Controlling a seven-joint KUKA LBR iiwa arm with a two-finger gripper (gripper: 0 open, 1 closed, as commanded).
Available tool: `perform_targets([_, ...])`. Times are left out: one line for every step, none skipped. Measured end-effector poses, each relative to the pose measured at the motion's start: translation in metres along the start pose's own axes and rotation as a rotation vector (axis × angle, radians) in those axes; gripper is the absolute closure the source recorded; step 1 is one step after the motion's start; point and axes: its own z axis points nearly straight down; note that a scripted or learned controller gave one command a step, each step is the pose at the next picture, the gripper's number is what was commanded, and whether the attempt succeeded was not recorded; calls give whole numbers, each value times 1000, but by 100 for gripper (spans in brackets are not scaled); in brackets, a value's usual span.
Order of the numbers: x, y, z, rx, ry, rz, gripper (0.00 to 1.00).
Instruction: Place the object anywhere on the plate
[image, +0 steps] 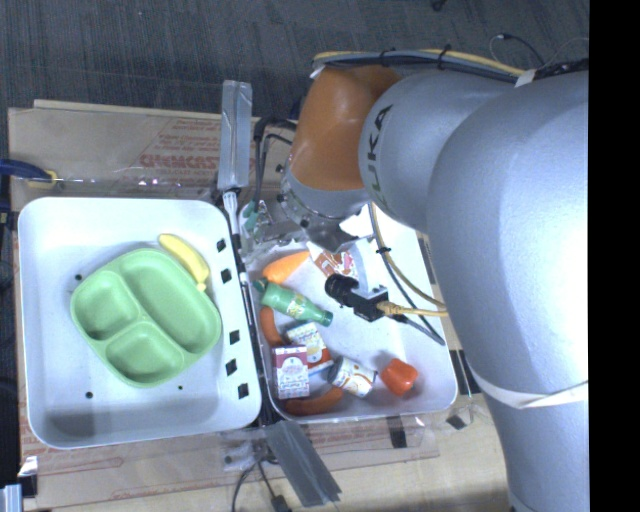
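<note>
The banana (186, 257) lies on the green plate's (145, 316) rim, well left of our gripper (262, 222), which hangs over the right bin (425, 395) beside a green bottle (292, 302); its grip we cannot tell

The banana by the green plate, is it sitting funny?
A bit. The banana leans on the far rim of the green plate, partly over its edge rather than in a compartment. The toys in the right bin lie jumbled, which looks normal there.

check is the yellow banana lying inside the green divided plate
No, the yellow banana lies in the left bin against the green divided plate's outer rim.
</note>
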Motion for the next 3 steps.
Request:
perform_targets([-51, -60, 10, -3, 0, -26, 100])
perform_targets([79, -39, -18, -4, -1, -51, 100])
perform_targets([120, 25, 36, -2, -1, -125, 100])
